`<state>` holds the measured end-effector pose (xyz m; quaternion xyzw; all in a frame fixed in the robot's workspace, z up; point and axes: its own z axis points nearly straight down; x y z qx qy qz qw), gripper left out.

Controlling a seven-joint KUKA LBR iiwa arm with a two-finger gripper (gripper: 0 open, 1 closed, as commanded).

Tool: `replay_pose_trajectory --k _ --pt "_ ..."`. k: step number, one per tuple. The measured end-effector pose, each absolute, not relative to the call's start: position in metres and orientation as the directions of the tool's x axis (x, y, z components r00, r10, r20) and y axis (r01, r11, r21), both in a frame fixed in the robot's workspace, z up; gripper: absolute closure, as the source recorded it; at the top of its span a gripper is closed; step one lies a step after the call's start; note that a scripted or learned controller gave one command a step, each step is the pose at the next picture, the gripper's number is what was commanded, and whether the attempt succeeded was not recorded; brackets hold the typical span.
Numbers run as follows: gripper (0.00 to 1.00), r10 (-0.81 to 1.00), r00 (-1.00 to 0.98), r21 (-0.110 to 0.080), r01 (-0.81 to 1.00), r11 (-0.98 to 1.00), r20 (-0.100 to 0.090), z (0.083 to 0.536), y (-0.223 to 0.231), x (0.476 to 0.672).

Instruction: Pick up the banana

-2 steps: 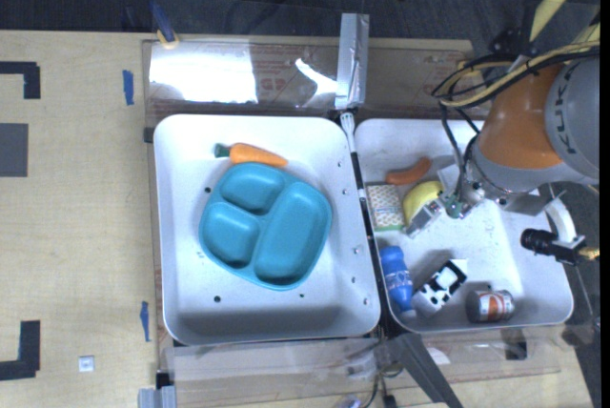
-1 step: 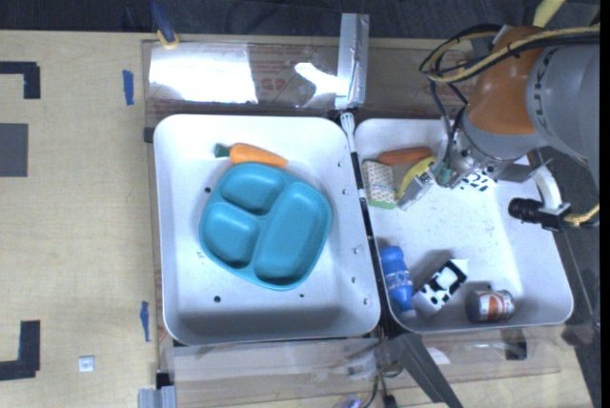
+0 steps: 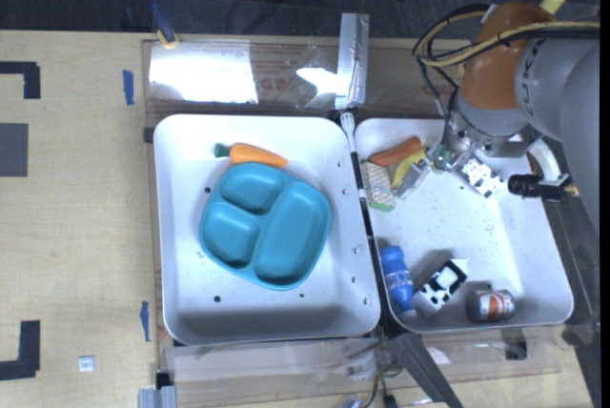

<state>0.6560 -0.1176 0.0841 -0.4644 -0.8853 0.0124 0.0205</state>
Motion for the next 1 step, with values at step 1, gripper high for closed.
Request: replay_pose_trajectory --k 1 --pt "1.0 0.82 -0.573 -0.02 0.82 0.572 0.001 0.098 -0.1167 0.6627"
